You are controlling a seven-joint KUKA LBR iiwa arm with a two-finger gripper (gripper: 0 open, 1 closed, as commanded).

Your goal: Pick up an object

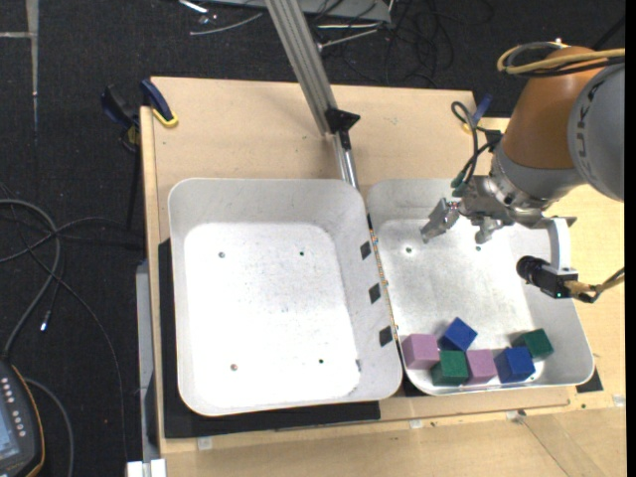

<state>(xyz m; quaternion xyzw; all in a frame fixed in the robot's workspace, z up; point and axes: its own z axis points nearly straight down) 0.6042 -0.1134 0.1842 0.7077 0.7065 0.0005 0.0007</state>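
Several small blocks lie along the near edge of the right bin (477,286): a pink block (420,350), a blue block (459,334), a green block (452,367), a second pink block (483,365), a second blue block (516,364) and a dark green block (538,343). My gripper (462,224) hangs over the far part of that bin, well above and away from the blocks. Its two fingers stand apart with nothing between them.
The left bin (268,296) sits beside the right one, their rims touching in the middle. A metal pole (308,58) slants in from the top toward the bins' far junction. A black cable plug (542,274) hangs off the arm over the right bin's right side.
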